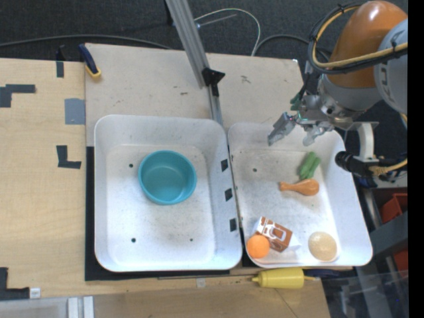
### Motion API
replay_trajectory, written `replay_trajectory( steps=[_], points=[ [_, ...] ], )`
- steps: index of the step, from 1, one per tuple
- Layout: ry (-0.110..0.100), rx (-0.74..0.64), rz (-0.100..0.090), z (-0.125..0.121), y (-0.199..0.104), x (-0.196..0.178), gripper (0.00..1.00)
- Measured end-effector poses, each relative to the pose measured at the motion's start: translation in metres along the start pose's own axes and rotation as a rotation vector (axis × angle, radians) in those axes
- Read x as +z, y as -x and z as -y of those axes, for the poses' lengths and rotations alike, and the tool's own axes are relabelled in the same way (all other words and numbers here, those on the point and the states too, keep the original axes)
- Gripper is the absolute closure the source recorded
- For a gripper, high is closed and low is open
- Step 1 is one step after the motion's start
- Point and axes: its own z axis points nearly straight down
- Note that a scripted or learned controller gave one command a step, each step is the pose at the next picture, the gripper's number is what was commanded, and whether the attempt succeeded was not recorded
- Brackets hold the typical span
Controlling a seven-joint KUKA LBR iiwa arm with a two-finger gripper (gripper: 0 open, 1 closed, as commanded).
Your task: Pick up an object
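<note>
1. A pale wooden bench is carrying two shallow white bins side by side, with dark cables trailing across the black floor behind it and a grey metal pole slanting down to the seam between the bins.
2. The left bin is holding a teal bowl, sitting upright toward its upper middle.
3. The right bin is holding five items: a green vegetable lying just above an orange-brown drumstick-shaped toy, and, along the near edge, an orange ball touching a brown-and-white box, with a pale round object near the corner.
4. A yellow bottle is lying on its side just outside the right bin's near rim.
5. The gripper is hovering over the far part of the right bin, its jaws standing spread apart with nothing between them; the green vegetable is lying near, below and to the right.
</note>
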Motion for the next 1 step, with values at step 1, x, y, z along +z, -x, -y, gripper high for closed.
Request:
replay_trajectory(
  steps=[1],
  points=[
    [0.0,0.0,0.0,0.0,0.0001,-0.0001,0.0]
  ],
)
